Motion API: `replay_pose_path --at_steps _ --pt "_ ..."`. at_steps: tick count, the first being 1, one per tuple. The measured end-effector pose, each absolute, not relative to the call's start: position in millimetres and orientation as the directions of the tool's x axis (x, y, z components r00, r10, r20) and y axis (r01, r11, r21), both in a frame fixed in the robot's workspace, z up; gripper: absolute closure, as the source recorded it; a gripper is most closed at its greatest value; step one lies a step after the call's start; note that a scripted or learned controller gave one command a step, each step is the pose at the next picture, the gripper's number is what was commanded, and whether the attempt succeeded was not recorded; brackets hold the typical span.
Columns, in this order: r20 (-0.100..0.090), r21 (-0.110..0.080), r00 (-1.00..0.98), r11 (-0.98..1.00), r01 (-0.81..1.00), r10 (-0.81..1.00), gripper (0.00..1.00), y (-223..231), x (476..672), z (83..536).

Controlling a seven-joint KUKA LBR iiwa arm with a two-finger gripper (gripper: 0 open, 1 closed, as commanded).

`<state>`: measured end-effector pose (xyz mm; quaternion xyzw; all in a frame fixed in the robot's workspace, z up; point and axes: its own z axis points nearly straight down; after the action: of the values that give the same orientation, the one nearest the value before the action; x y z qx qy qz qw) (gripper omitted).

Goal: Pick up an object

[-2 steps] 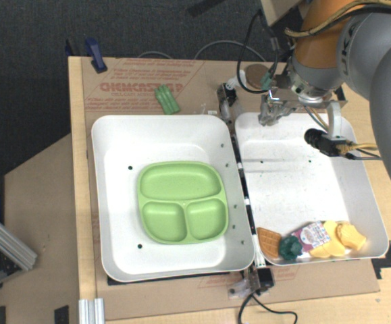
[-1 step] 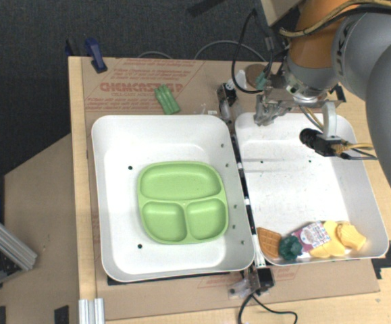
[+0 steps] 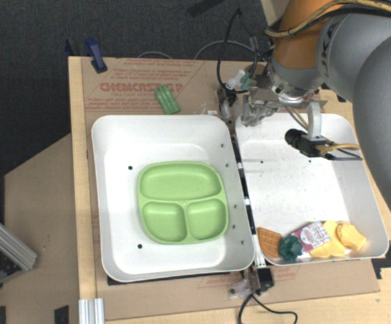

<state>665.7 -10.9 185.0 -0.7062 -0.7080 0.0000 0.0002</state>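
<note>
Several small items lie in a heap at the near edge of the right bin point(image 3: 296, 181): a brown waffle-like piece point(image 3: 269, 241), a dark green lump point(image 3: 290, 249), a pink and white packet point(image 3: 313, 235) and yellow pieces point(image 3: 344, 240). My gripper point(image 3: 252, 112) hangs over the far left corner of this bin, close to the wall shared with the left bin, well away from the heap. Nothing shows between its fingers.
A green divided plate point(image 3: 181, 202) lies in the middle of the left bin point(image 3: 114, 147). On the cardboard behind the bins rest a small green object point(image 3: 167, 100) and a blue clip point(image 3: 96, 55). Cables run behind the gripper.
</note>
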Motion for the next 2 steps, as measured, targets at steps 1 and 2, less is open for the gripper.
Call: replay_pose_path --at_steps 1,2 --pt "0.000 0.000 0.000 0.000 1.000 1.000 1.00 -9 666.5 185" --pt "0.001 -0.001 -0.001 0.001 1.000 1.000 1.00 -3 654.7 201"
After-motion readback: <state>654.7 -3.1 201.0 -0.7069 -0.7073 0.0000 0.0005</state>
